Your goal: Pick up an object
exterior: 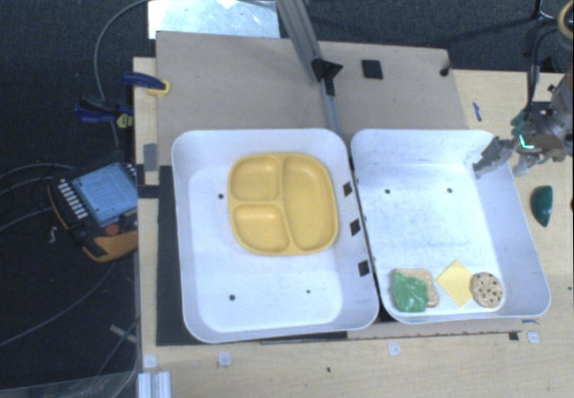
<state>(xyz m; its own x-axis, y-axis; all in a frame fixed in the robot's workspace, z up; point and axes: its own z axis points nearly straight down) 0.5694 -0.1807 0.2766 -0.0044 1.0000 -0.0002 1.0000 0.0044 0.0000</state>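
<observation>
Hovering at right edge of frame, hand seen over upper right rim of right bin; opening cannot be told, nothing seen held. Toy foods clustered lower right: green piece on toast, cheese slice, cookie. Yellow plate left in left bin.

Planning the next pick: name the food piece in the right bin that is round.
The cookie, rightmost of three; the cheese is square, the toast green-topped.
</observation>
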